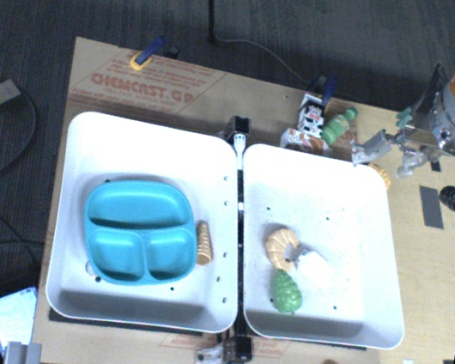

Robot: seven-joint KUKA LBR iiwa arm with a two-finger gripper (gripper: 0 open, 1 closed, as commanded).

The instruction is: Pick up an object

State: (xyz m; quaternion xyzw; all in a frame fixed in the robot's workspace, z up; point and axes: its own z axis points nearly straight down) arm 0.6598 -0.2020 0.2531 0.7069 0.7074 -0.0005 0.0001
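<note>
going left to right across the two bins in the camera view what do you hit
blue divided tray → small brown cylinder beside it → divider between the bins → tan curled toy → green toy → white lump; the gripper sits further right, above the right bin's far corner.

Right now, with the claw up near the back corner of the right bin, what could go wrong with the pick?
1. The croissant-like toy, white lump and green toy sit bunched together in the right bin, so a descent may nudge or catch two at once.
2. The claw hangs over the bin's back rim, far from that cluster; a straight drop could strike the rim.
</note>
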